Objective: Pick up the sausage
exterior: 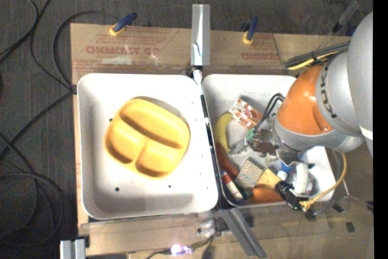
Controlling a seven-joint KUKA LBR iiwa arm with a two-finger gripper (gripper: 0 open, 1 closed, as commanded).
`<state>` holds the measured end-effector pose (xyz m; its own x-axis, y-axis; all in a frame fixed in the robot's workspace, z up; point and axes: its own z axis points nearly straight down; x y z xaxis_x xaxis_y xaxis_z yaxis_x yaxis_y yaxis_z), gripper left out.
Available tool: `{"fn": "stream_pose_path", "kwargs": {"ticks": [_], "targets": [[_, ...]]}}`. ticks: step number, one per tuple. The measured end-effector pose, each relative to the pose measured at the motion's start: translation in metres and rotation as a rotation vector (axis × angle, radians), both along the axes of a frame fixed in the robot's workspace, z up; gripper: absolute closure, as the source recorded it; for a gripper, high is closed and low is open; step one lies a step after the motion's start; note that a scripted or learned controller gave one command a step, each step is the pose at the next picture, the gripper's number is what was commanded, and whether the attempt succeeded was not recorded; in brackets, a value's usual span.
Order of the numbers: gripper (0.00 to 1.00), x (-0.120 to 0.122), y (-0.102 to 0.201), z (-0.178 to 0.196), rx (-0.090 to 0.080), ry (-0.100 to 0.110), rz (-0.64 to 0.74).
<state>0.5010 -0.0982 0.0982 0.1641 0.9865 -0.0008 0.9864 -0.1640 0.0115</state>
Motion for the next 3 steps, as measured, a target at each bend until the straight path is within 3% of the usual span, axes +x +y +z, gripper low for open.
{"fn": "stream_pose_path", "kwargs": {"ticks": [1,2,3], "targets": [[0.00,-0.017,0.009,0.084,0.002,0.015,0.147],[0.00,-0.018,-0.002,0.024,0.002,0.016,0.087],[0.00,-0.019,-0.002,0.021,0.004,0.017,0.075]]}}
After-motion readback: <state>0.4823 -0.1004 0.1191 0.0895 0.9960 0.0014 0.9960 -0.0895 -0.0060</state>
